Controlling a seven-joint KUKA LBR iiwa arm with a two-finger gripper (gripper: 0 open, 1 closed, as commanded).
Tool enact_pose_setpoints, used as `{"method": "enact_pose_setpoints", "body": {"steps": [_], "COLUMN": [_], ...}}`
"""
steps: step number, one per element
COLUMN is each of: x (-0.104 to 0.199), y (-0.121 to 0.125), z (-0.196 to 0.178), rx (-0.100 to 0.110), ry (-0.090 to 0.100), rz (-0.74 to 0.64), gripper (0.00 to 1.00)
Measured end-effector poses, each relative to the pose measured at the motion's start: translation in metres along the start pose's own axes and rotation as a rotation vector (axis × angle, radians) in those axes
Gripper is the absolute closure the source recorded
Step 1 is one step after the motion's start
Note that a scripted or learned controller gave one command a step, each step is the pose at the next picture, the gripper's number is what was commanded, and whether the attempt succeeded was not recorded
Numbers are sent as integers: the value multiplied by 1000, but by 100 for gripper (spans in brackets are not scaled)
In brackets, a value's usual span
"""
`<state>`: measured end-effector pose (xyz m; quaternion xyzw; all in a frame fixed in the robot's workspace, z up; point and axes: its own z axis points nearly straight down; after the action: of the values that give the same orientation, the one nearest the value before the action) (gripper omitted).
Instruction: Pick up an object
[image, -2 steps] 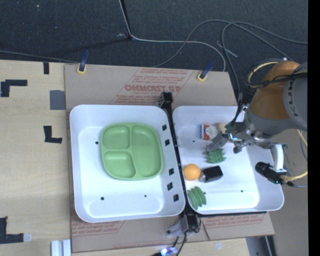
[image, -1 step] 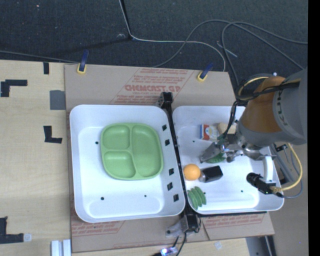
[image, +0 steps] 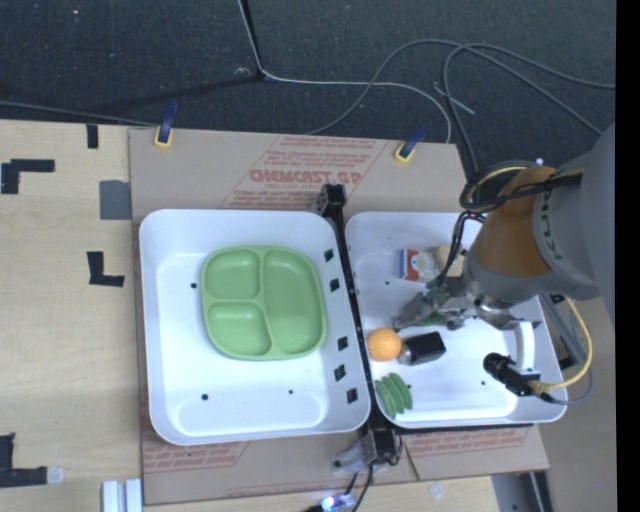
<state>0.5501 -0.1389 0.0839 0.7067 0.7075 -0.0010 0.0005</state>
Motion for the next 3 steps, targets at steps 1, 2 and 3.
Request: {"method": "enact_pose_setpoints", "body": {"steps": [1,2,3], "x": [1,3,-3], "y": [0,-7,2], "z": [-11,-69,-121], "rx": [-1,-4,-5], "ry": [0,2,1], "rz": [-1,0,0], "gripper": [100,100,100]}}
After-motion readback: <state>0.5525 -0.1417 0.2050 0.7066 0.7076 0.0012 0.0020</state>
